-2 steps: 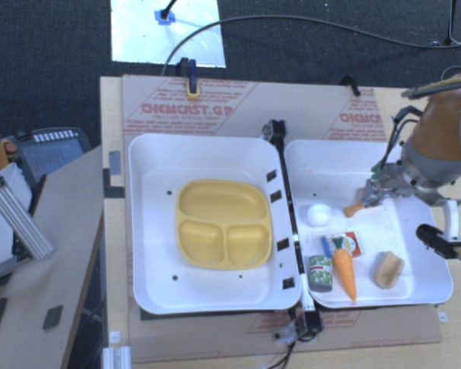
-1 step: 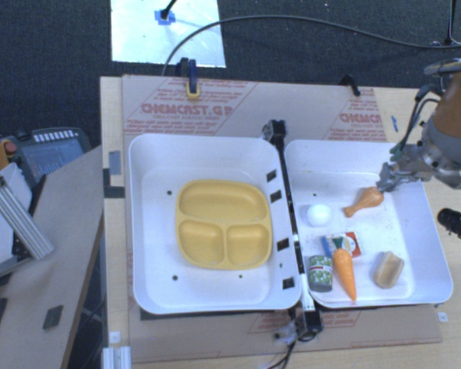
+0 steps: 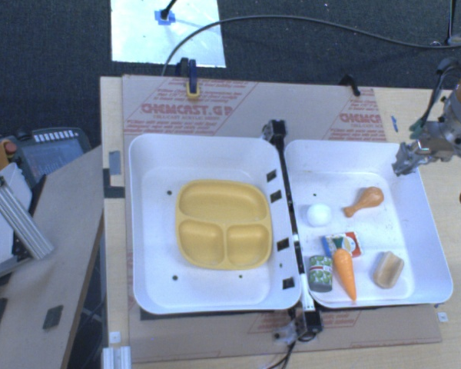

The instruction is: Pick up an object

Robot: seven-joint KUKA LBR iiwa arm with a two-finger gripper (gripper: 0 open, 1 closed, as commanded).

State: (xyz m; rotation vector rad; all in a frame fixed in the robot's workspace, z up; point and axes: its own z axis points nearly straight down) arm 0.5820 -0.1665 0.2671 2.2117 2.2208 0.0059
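My gripper (image 3: 406, 162) hovers over the far right corner of the right bin (image 3: 353, 160), with nothing seen between its fingers. Below it in that bin lie an orange drumstick-shaped toy (image 3: 365, 201), a white ball (image 3: 318, 214), a carrot (image 3: 344, 274), a small green can (image 3: 320, 273), a red and white packet (image 3: 346, 244) and a tan bread piece (image 3: 389, 269). The drumstick toy is the nearest thing to the gripper, lower and to its left.
The left bin (image 3: 154, 167) holds a yellow divided plate (image 3: 223, 224). A black divider (image 3: 286, 214) runs between the bins. A yellow clamp (image 3: 192, 79) sits at the bench's far edge, and cables cross the dark floor beyond.
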